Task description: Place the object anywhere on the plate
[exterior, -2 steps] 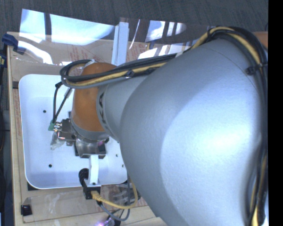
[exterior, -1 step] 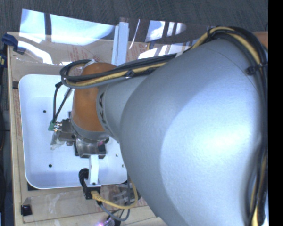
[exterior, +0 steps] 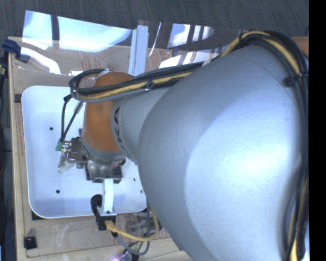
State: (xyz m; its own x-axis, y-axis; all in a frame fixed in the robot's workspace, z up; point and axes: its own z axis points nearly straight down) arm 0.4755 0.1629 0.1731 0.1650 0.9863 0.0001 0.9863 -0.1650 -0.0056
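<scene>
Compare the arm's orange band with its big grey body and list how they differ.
1. Colour: the orange band is warm orange-brown; the grey body is silver grey.
2. Size in the view: the band takes up a small patch, the body takes up much of the picture.
3. Place: the band hangs over the white bin; the body lies to the right of it.

Both are smooth, rounded, shiny parts of one arm, and black and yellow cables run across both.

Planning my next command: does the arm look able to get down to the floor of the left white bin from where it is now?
Probably yes. The arm already hangs over the left white bin, its orange band and wrist above the bin floor, with bare white floor beside it. What lies directly beneath the wrist is hidden.
</scene>
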